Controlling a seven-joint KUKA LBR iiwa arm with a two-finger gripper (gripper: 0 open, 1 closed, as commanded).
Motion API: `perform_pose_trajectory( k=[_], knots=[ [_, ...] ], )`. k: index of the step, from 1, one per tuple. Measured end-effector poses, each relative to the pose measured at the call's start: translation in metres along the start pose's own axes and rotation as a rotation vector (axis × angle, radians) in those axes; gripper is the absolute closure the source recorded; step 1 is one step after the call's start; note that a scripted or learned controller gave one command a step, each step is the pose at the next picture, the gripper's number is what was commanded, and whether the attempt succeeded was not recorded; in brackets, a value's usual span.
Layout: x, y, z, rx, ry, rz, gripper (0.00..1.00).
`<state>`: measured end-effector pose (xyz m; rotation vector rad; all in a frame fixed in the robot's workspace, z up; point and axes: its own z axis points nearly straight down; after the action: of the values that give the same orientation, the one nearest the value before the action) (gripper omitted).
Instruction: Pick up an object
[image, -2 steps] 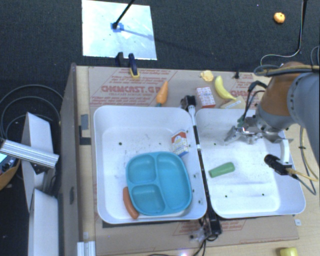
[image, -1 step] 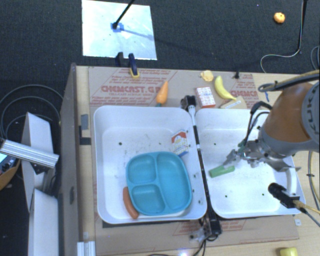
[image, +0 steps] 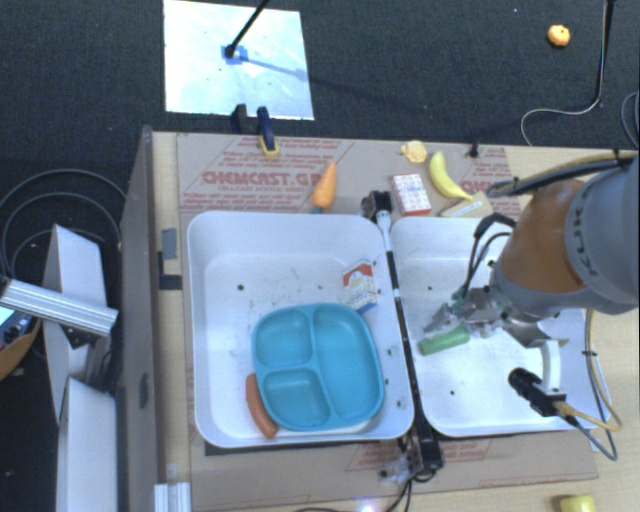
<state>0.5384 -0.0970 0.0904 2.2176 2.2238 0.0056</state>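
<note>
While our gripper (image: 447, 322) hangs at the green object (image: 443, 342) in the right bin (image: 430, 420), we cannot tell its fingers' state; we risk nudging it aside.

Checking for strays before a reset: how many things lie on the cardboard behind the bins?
4: carrot, small box, banana, pale yellow bit. The arm may hide others.

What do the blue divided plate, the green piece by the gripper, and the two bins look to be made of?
The blue plate: likely molded plastic, one even matte colour with soft rounded dividers. The green piece: probably plastic or rubber toy food, smooth and evenly coloured; too small to be sure. The left bin and right bin: seemingly plastic, white, slightly glossy with rounded corners.
</note>
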Motion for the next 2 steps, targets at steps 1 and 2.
perform_pose_trajectory(
  k=[1, 2],
  knots=[
    [-0.056, 0.070, 0.005, -0.006, -0.006, 0.001, 0.00],
    [-0.043, -0.016, -0.064, 0.002, -0.001, 0.004, 0.00]
  ],
)
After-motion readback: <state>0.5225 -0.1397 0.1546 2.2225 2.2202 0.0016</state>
